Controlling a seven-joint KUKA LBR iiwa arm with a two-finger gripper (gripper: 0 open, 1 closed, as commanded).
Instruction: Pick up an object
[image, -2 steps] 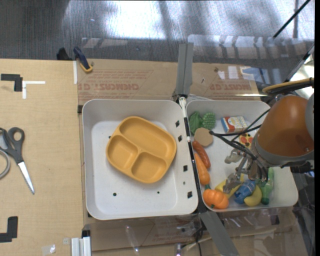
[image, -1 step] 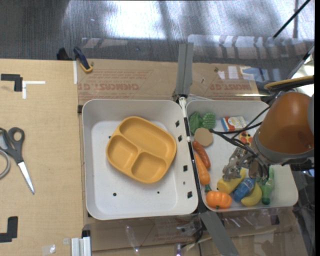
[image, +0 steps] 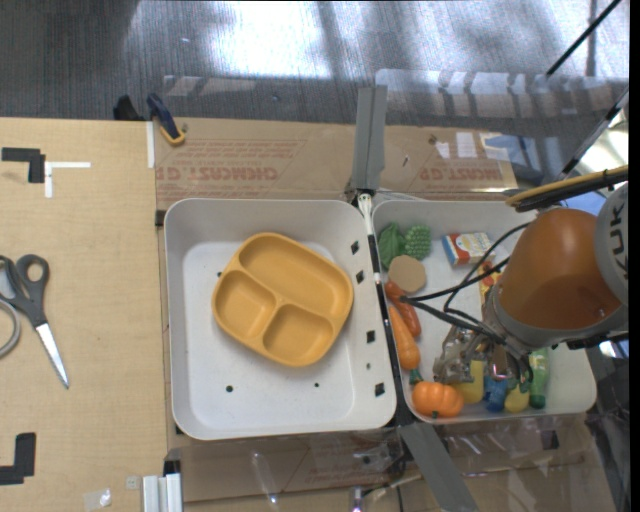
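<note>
Single overhead view of the desk (image: 80, 300) with two shallow white bins side by side. The grey arm with its orange band (image: 560, 265) reaches in from the right and hangs low over the right bin (image: 570, 400), its gripper (image: 470, 355) down among the clutter near the front wall; whether the jaws are apart or together cannot be told, since cables and the wrist hide them. The step in hand is judged to be the descent onto a candidate object, with nothing seen held. The next move would call for a clean closure on one item, then a straight lift clear of its neighbours. The right bin holds a small orange pumpkin-like piece (image: 436, 398) at the front, just beside the gripper, a carrot-shaped piece (image: 403, 335), a tan disc (image: 407, 273), green leafy pieces (image: 403, 243), a small printed box (image: 467, 247), and yellow, blue and green blocks (image: 515, 385) under the wrist. The left bin (image: 190, 330) holds a yellow divided plate (image: 283, 298). Scissors (image: 38, 310) lie on the desk at left.
</note>
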